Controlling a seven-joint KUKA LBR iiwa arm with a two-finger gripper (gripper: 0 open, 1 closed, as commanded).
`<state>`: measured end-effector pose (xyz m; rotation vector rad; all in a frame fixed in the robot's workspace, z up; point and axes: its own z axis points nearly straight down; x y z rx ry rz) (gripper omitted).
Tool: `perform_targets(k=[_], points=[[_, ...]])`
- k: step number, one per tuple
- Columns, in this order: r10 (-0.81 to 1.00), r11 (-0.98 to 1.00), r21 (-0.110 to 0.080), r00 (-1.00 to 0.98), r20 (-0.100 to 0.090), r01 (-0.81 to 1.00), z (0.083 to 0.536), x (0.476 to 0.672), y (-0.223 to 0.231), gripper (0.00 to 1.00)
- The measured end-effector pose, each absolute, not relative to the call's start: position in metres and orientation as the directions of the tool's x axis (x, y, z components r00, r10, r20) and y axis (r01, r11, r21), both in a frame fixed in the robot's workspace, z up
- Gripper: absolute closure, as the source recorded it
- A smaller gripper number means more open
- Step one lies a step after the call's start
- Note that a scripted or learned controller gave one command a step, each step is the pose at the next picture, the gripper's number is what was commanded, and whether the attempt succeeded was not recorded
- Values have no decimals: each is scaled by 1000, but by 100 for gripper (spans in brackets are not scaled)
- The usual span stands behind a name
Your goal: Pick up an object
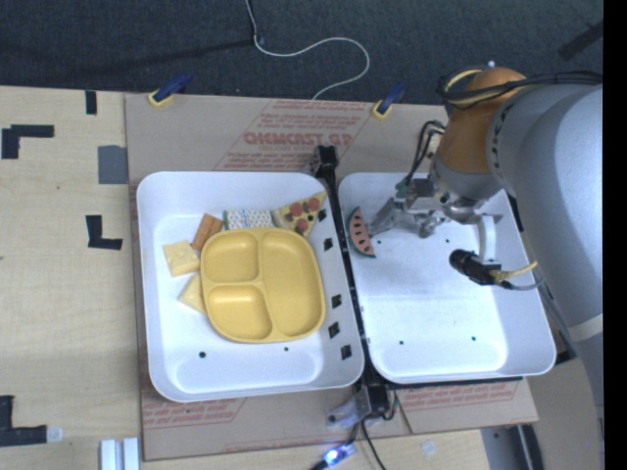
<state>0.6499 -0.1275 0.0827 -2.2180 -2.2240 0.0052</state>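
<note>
Seemingly a light, stiff toy, the watermelon slice lies at the right bin's left wall; its thin edges look the best hold; the pincer hangs just beside it, the arm reaching in low and slanted; its opening I cannot tell.

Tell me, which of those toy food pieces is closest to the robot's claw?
The watermelon slice, red with a green rind. It lies alone in the right bin, just left of the gripper; the other pieces sit in the left bin around the yellow plate.
</note>
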Motion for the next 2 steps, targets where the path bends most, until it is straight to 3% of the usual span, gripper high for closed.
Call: perform_targets(k=[1,2], points=[[1000,4,-1,-4,-2,1000,95,651,-127,100],[1000,2,5,-2,0,1000,157,649,-121,100]])
